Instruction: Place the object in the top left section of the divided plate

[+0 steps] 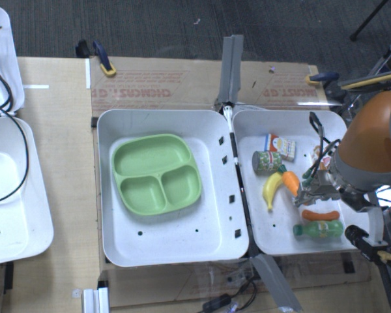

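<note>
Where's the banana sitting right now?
The banana lies in the right bin, near its left side, just below the green can and touching the carrot on its right.

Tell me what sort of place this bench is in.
Most likely a robotics lab test bench, not a kitchen. Two white bins sit on taped cardboard; toy food such as a plastic banana waits beside a green divided plate, and a robot arm reaches in.
</note>
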